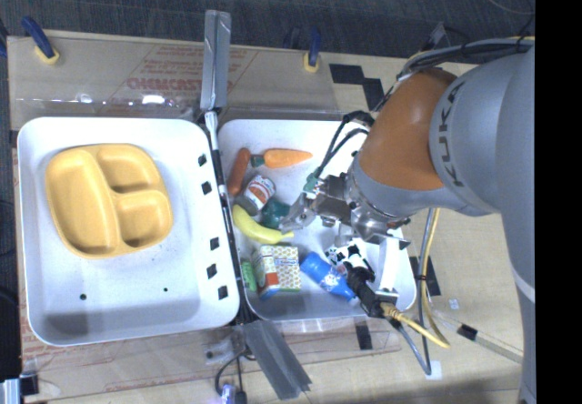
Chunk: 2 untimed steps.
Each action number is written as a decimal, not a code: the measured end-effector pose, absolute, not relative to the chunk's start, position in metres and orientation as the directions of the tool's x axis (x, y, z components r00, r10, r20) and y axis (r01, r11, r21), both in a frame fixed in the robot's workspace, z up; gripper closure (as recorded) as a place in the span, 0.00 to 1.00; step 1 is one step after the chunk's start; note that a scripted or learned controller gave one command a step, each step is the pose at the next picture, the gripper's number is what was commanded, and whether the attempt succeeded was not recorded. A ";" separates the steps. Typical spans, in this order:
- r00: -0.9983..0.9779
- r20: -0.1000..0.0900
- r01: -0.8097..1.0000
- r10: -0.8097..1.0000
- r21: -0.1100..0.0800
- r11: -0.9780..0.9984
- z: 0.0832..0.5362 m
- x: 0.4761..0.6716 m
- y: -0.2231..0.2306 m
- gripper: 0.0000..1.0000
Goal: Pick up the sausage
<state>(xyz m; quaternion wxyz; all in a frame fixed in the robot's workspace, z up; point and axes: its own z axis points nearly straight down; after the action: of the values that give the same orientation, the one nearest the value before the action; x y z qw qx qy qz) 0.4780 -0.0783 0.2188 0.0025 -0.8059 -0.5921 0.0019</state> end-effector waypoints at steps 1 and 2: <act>0.380 -0.001 0.925 0.925 -0.002 -0.380 0.102 0.508 -0.178 0.00; 0.334 0.001 0.943 0.943 -0.003 -0.334 0.128 0.595 -0.154 0.00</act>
<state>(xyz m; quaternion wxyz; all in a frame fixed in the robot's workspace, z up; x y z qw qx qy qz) 0.5954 -0.1543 0.1281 0.0013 -0.8167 -0.5770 0.0006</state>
